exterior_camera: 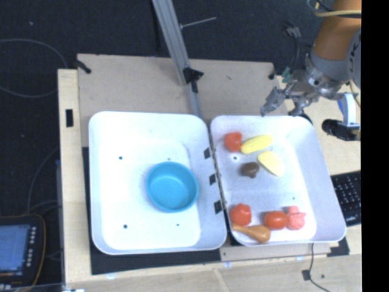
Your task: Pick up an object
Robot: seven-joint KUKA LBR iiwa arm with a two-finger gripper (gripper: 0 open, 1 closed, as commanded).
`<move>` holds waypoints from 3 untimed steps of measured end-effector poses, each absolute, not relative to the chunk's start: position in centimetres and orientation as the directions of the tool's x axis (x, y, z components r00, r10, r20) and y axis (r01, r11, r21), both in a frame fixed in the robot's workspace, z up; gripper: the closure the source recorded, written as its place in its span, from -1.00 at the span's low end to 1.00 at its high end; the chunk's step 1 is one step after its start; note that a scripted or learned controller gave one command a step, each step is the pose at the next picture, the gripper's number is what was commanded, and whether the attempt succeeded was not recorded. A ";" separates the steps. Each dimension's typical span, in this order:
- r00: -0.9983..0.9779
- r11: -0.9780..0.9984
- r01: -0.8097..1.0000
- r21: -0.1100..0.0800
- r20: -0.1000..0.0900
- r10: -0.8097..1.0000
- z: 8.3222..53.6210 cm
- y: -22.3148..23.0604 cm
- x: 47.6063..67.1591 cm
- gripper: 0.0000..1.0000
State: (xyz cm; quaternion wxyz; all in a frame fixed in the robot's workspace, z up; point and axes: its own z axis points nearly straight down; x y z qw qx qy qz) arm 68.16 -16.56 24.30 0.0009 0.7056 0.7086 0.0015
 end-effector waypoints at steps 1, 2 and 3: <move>0.002 -0.002 1.000 -0.003 -0.005 1.000 20.0 -16.8 67.6 -1.00; -0.004 0.004 1.000 -0.003 -0.004 1.000 14.7 -16.0 67.2 -1.00; -0.003 0.003 1.000 -0.001 -0.006 1.000 9.9 -16.3 67.2 -1.00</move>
